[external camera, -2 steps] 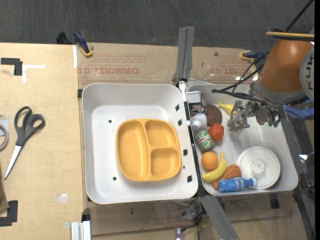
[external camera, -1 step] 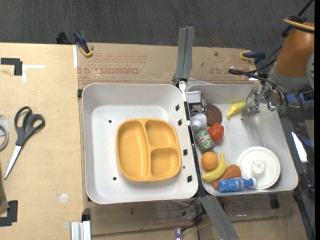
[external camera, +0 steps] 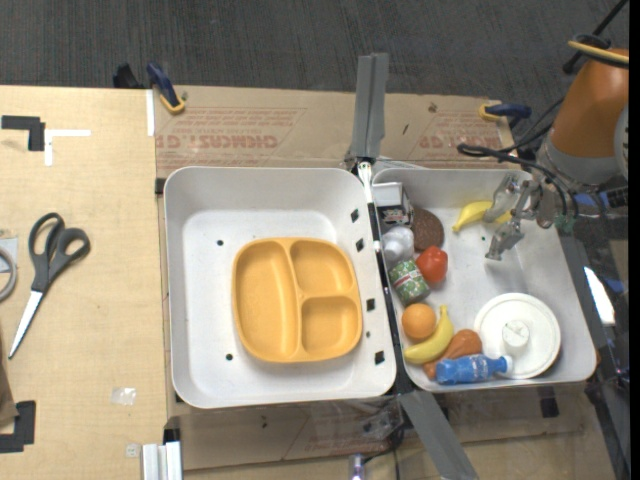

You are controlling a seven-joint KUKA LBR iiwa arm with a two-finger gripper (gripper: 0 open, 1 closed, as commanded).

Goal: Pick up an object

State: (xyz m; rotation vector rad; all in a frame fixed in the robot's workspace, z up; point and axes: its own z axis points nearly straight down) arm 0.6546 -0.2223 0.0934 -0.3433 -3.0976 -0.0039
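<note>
1. Metal gripper (external camera: 507,230) hangs over the right bin (external camera: 575,298) (upper part), its fingers apart with nothing between them.
2. Just left of the jaws lies a small yellow banana (external camera: 472,213).
3. Below the jaws sits a white lid (external camera: 517,335); a red tomato (external camera: 432,264) lies further left.
4. Far left, the other bin (external camera: 190,298) holds a yellow divided plate (external camera: 297,299).

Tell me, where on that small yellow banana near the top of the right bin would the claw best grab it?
Probably across the middle of the small banana, coming straight down from above. It lies flat on the bin floor with bare floor along both long sides, and its middle is narrow enough for two fingers. The gripper hangs just to its right, so only a short move is needed.
</note>
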